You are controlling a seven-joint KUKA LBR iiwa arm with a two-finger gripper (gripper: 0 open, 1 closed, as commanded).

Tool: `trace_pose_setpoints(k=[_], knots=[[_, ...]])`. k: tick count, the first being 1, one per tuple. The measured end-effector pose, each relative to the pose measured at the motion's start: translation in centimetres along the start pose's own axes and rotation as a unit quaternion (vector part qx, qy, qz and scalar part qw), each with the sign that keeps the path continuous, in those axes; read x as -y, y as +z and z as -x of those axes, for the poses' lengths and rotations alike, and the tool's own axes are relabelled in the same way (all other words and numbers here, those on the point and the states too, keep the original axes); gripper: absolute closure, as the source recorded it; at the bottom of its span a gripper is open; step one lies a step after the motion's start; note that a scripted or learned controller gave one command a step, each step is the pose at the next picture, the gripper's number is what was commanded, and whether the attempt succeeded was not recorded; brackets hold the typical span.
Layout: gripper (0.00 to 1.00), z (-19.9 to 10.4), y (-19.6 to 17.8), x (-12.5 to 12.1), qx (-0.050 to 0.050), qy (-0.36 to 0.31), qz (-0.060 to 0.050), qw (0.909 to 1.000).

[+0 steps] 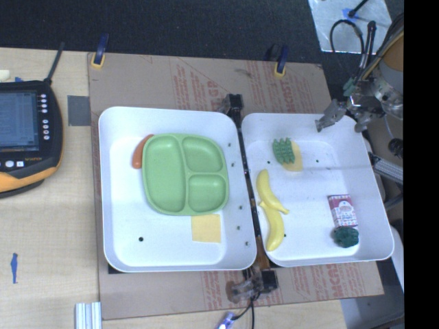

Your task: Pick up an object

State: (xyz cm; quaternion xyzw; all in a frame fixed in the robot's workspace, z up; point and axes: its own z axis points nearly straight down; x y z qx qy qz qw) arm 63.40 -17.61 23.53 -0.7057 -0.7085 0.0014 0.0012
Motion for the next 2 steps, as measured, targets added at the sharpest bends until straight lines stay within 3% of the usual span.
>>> trace_pose_setpoints(k=[1,2], knots=[[0.00,-3.6,14.1,-0.6,0.000,-0.001,-0.002,1.0000],[1.00,-3.5,12.9,-0.7,0.000,-0.002,-0.001,1.0000]])
